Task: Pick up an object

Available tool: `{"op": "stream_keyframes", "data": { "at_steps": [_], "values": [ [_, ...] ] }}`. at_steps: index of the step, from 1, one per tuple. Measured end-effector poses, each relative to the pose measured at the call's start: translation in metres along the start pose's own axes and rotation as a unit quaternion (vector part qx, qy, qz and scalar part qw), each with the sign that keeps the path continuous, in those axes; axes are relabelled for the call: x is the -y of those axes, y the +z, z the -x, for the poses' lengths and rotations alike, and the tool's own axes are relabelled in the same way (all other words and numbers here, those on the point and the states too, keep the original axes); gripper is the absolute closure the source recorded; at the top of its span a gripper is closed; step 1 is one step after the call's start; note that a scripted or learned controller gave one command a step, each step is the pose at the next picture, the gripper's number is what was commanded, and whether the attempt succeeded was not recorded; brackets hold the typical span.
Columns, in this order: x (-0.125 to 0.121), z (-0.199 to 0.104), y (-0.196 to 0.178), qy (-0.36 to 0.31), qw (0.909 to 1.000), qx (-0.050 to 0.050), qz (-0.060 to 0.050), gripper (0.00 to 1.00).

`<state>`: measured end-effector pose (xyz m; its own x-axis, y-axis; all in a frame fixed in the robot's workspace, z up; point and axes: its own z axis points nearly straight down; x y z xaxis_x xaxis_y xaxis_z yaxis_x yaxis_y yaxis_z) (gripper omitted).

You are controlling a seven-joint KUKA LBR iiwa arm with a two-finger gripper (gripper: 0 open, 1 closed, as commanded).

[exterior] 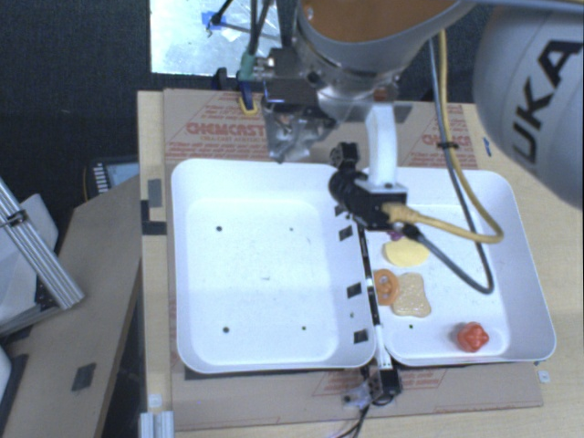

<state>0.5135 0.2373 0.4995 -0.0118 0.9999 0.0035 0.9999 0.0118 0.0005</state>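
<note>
Right bin [520,245]: yellow piece [406,253], long axis left–right; orange ring [386,284] touching a tan piece [412,296], upright in view; red piece [472,337] near the front corner. Hand [290,144] above the left bin's [201,199] far rim.

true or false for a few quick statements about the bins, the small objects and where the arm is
1. The small objects all lie in the right bin. True: a yellow piece, an orange ring, a tan piece and a red object.
2. The red object sits in the left bin. False: it lies near the right bin's front right corner.
3. The orange ring touches the tan piece. True: they lie side by side, edges meeting.
4. The gripper hangs over the red object. False: it is at the left bin's far rim.
5. The yellow piece lies nearer the front edge than the tan piece. False: it lies farther back.
</note>
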Motion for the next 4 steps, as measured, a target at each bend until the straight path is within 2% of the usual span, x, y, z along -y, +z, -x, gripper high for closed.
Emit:
{"op": "stream_keyframes", "data": {
  "at_steps": [1, 2, 3, 4],
  "values": [
    [-0.065, 0.012, -0.010, 0.006, 1.0000, 0.002, 0.001, 1.00],
    [-0.014, 0.078, -0.028, 0.008, 1.0000, 0.001, 0.002, 1.00],
    [-0.029, 0.000, 0.115, 0.001, 1.0000, 0.003, -0.006, 1.00],
    [0.030, 0.023, 0.147, 0.005, 1.0000, 0.003, -0.003, 1.00]
  ]
}}
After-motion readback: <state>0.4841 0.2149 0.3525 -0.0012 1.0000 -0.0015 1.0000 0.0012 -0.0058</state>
